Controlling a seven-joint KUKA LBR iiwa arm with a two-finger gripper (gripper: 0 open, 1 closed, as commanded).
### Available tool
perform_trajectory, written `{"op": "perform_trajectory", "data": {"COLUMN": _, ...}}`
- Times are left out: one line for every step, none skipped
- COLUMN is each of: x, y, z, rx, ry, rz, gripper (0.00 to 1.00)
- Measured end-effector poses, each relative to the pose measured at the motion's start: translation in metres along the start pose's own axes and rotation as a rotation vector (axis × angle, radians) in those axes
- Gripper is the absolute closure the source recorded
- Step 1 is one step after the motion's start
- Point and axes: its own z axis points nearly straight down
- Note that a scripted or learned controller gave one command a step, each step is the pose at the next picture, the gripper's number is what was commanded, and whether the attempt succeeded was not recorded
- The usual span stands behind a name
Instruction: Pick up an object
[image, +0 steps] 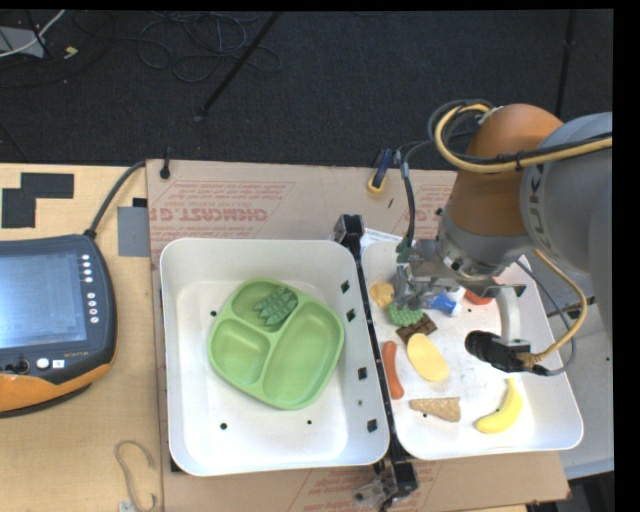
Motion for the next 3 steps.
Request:
{"op": "perform_trajectory", "data": {"x": 0.013, "y": -0.012, "z": -0.007, "rx": 0.0, "ry": 0.001, "rz": -0.001, "gripper": 1.0}}
{"op": "perform_trajectory", "data": {"x": -0.001, "y": -0.003, "z": -0.014, "rx": -0.003, "ry": 0.0, "rz": 0.0, "gripper": 1.0}}
{"op": "perform_trajectory", "data": {"x": 0.003, "y": -0.009, "z": 0.002, "rx": 0.001, "ry": 0.001, "rz": 0.001, "gripper": 1.0}}
